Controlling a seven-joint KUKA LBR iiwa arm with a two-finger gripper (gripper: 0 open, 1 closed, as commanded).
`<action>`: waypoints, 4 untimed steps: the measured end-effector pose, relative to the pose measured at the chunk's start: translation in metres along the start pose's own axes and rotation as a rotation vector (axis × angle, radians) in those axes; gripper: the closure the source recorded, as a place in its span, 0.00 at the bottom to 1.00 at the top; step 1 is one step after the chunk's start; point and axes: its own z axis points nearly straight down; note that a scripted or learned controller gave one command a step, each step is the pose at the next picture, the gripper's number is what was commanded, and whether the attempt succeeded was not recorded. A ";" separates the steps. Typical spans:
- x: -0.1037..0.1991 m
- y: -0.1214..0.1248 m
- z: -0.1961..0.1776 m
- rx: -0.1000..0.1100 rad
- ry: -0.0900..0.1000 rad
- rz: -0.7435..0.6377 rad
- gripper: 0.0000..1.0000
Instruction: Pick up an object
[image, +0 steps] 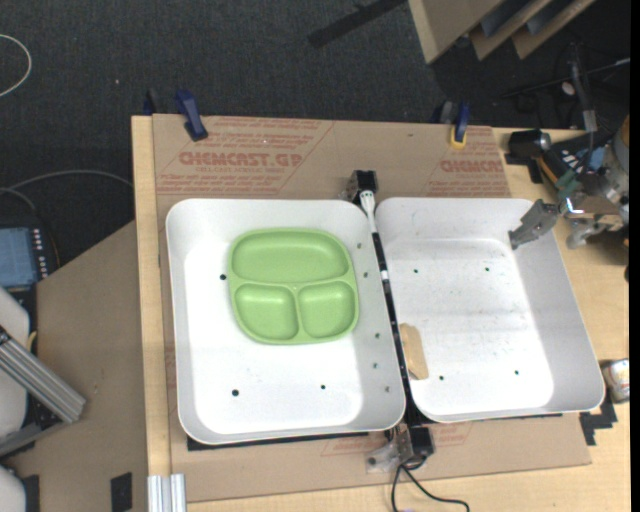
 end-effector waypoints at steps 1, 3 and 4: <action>0.022 -0.046 -0.234 -0.023 -0.006 -0.003 0.00; 0.131 -0.089 -0.240 -0.003 -0.001 -0.001 1.00; 0.168 -0.093 -0.129 0.012 0.000 -0.003 1.00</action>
